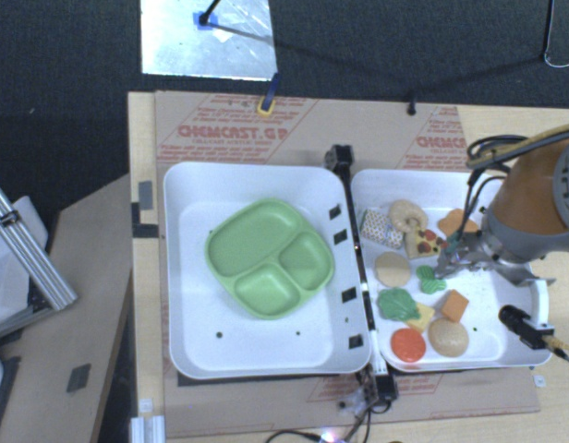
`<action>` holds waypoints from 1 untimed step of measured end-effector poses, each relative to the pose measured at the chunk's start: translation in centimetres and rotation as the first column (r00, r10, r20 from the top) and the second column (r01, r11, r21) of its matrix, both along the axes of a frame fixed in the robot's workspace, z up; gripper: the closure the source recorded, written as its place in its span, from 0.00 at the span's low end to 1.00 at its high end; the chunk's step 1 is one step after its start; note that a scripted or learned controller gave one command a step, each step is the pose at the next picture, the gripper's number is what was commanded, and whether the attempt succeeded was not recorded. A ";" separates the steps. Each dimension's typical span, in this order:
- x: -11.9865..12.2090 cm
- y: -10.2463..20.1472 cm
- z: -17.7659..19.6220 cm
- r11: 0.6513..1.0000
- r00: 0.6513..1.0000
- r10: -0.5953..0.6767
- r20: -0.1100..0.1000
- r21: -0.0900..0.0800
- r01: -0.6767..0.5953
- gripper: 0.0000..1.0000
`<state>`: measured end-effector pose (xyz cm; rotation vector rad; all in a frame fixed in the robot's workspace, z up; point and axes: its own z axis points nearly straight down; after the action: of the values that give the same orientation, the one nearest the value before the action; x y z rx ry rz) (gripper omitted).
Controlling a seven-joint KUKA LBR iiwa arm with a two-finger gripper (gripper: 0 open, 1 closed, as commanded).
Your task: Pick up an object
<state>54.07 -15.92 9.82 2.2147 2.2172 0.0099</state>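
Down in the right-hand white bin (515, 351), the arm's two-finger gripper (445, 268) sits low among the toy food; whether it is parted or closed cannot be told from this slanted view, and nothing can be seen held in it. Just below it lies a small green leafy piece (431, 281), touching or nearly touching the tip. Left of that rests a round tan disc (392, 269), and above it a pizza-like slice with red dots (422, 242) and a pale ring-shaped pastry (407, 217). An orange wedge (453, 221) lies just beside the arm's grey wrist (520, 240). Nearer the front edge are a green broccoli-like piece (396, 303), an orange cube (453, 305), a red round tomato (407, 344) and a beige bun (448, 337). The left white bin (187, 247) holds a light green three-compartment plate (270, 258).
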 end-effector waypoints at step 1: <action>0.6 0.6 4.7 1.000 1.000 0.004 -0.004 -0.001 -0.004 1.00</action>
<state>54.71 -15.28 14.51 2.2120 2.2235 0.0048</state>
